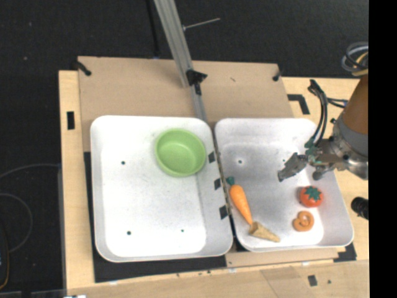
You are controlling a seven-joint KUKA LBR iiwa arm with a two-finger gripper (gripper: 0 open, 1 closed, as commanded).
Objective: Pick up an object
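Four small things share the right bin point(273, 132), with the gripper point(304, 166) poised among them.

Nearest the camera, along the bin's front edge, a tan wedge point(264, 232) lies just off the tip of the toy carrot point(240, 203), and a small orange pretzel-shaped ring point(303, 221) sits further right. Just behind the ring is the toy tomato point(311, 195), the closest thing to the gripper: it lies a little forward of the fingers and slightly to their right, near but apart. The carrot lies well to the fingers' left, its long axis slanting from green top at the back to tip at the front. The fingers look spread and grasp nothing. Farther back, in the left bin point(124, 228), rests a green bowl point(180, 153).
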